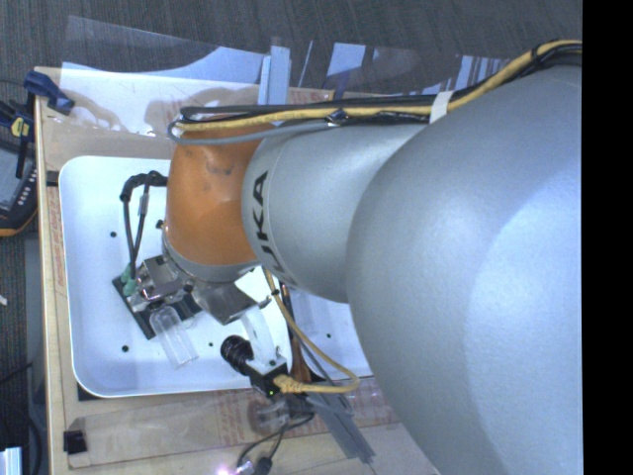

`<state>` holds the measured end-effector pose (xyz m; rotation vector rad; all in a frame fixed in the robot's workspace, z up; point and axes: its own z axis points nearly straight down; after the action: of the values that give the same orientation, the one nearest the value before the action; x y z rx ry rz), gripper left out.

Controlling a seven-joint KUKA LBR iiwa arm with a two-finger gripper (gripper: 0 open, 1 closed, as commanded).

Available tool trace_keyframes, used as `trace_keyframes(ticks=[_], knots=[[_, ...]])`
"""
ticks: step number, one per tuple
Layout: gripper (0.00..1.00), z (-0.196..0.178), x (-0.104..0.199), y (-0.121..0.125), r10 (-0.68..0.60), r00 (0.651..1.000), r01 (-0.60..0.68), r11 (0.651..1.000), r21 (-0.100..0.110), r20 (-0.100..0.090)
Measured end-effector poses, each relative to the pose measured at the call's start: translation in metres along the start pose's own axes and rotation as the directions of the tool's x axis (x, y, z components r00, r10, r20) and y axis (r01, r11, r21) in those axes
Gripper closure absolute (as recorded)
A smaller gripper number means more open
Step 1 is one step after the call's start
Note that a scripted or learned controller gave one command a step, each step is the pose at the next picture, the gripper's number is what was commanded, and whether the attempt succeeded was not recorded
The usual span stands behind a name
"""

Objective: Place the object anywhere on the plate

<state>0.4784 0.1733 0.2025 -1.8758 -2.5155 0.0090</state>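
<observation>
My gripper [170, 332] hangs low over the floor of the left white bin [89, 265], toward its near side. Its clear tips point down and to the left, and I see nothing between them. The orange band [208, 206] and the big grey arm [435, 265] cover the bin's right part and everything to the right of it. The bare bin floor around the gripper carries no loose object that I can make out.
The wooden bench frame [129, 428] runs along the near side of the bin. A yellow and black device [14, 191] sits off the bench at the far left. A blue clamp [45, 92] grips the back left corner.
</observation>
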Motion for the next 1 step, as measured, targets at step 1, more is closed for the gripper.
trace_keyframes(ticks=[1], knots=[[1.00,-0.0166,-0.1232,-0.0392,0.083,0.997,-0.083,0.997,-0.002,-0.001]])
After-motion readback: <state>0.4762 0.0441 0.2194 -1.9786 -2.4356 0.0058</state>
